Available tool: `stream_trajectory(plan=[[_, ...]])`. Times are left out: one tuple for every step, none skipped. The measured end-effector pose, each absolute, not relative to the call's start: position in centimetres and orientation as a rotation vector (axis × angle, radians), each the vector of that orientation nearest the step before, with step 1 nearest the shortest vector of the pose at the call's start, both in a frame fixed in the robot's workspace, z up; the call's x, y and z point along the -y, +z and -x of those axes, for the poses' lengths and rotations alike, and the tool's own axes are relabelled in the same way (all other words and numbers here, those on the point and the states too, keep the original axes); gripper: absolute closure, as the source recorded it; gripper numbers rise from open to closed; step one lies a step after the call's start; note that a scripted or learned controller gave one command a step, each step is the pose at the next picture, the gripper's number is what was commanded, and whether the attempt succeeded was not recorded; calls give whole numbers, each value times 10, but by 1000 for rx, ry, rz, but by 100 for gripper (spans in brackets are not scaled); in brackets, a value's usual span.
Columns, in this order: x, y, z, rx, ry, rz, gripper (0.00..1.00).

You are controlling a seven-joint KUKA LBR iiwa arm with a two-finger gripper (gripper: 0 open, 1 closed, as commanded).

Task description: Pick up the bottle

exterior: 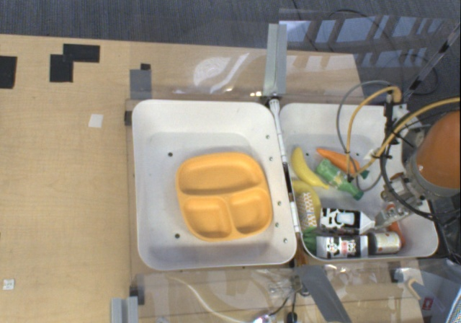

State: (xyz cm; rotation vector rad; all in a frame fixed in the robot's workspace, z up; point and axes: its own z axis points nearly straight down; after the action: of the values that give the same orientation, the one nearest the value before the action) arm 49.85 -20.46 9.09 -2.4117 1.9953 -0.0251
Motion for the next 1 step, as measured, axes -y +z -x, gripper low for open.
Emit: stream_trajectory(plan=[[195, 90, -501, -1547, -16, 2733, 100]])
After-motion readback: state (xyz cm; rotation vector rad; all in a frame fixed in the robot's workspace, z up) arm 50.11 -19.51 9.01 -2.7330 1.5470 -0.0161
